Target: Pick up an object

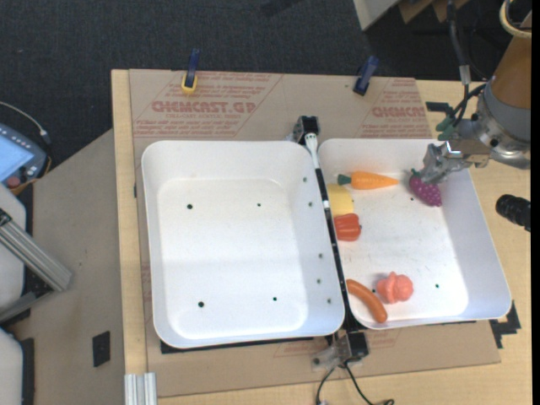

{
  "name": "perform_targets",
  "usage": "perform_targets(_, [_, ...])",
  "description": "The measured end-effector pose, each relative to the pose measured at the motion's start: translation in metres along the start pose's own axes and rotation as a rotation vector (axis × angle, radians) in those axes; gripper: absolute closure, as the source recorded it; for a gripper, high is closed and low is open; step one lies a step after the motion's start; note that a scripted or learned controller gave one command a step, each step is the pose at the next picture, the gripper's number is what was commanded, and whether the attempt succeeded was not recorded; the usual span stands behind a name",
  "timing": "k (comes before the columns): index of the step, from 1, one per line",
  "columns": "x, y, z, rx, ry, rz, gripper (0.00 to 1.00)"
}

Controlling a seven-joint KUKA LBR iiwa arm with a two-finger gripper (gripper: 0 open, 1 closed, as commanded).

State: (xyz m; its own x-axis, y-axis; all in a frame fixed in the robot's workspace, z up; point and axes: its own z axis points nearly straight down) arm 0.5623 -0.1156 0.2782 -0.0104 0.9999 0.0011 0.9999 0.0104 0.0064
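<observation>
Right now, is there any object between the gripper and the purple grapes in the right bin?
Nothing visible does. The gripper sits directly over the purple grapes; the carrot lies apart, to their left in the view.

Purple grapes point(428, 191), orange carrot point(371, 180) — white bins point(160, 226), yellow block point(340, 199)

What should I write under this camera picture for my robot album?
Robot gripper reaching over purple grapes beside a toy carrot in the right bin.
</observation>
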Motion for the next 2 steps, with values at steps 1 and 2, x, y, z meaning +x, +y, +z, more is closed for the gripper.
perform_targets(1, [0.05, 0.037, -0.155, -0.016, -0.003, 0.003, 1.0])
perform_targets(2, [0.084, 0.065, -0.149, 0.001, -0.001, 0.006, 1.0])
